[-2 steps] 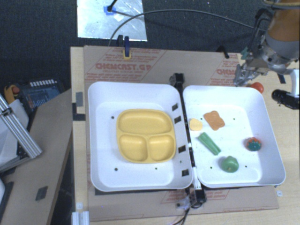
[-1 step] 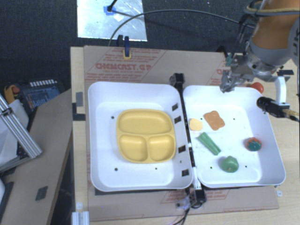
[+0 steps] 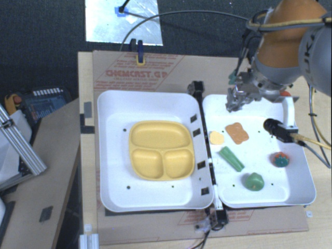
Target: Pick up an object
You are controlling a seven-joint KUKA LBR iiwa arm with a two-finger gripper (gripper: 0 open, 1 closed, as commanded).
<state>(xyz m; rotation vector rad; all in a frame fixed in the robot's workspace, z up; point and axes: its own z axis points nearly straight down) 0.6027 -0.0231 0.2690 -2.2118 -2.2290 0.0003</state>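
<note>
The right white bin (image 3: pixel 301 188) holds several small things: an orange-brown toast-shaped piece (image 3: pixel 237 133), a pale yellow disc (image 3: pixel 216 137), a green cylinder (image 3: pixel 231 158), a green rounded piece (image 3: pixel 253 181) and a teal-and-red ball (image 3: pixel 280 160). My gripper (image 3: pixel 233 104) hangs over the far left part of this bin, above and a little behind the toast piece, apart from it. Nothing shows between its fingers.
The left white bin (image 3: pixel 111 139) holds a yellow three-compartment tray (image 3: pixel 161 149). Black clips (image 3: pixel 202 149) line the divider between the bins. A cardboard sheet lies under both bins, and a grey bench with clutter stands at the left.
</note>
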